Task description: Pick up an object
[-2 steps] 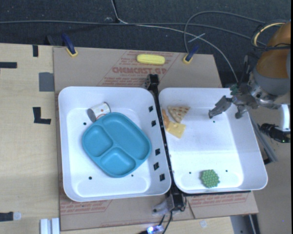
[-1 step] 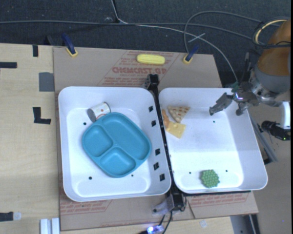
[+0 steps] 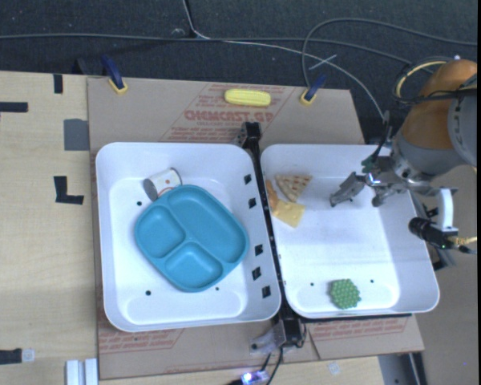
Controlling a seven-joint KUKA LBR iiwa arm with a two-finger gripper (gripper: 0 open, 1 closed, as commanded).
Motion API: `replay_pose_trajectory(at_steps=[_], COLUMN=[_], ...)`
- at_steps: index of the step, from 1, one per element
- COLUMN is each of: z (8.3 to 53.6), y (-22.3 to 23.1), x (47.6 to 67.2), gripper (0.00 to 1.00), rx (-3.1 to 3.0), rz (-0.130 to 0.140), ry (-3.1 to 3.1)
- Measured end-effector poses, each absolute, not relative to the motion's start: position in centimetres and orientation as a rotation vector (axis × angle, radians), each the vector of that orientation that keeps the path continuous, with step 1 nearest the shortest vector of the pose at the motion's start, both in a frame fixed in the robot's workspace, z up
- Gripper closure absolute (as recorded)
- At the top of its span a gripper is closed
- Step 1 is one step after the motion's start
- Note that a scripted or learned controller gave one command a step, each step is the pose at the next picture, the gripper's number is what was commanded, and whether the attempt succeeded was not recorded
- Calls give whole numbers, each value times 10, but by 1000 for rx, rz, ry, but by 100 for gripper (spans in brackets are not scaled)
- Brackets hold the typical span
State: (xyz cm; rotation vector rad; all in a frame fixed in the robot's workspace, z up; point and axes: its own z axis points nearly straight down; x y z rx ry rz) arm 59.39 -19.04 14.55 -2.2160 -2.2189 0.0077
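Landmark: right bin (image 3: 401,287). Bumpy green ball (image 3: 345,293) sat at its near edge, likely settled on the slope. Hand (image 3: 359,189) hovered mid-bin, fingers spread, grasping nothing. Flat waffle-textured wedges (image 3: 288,194) lay by its left wall. Smooth blue divided tray (image 3: 191,237) filled the neighbouring bin.

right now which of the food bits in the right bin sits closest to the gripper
The tan waffle-like pieces by the divider sit closer to the gripper; the green bumpy item lies farther off, near the right bin's front edge.

A robotics lab: 2 white bins (image 3: 112,215) clamped to cardboard (image 3: 144,111).
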Motion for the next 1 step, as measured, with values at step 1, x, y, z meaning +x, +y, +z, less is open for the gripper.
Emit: replay_pose_trajectory(at_steps=[1], z=[95], y=[-190], x=[602], gripper=[0], rx=[-2215], rz=[7], ry=[-2222])
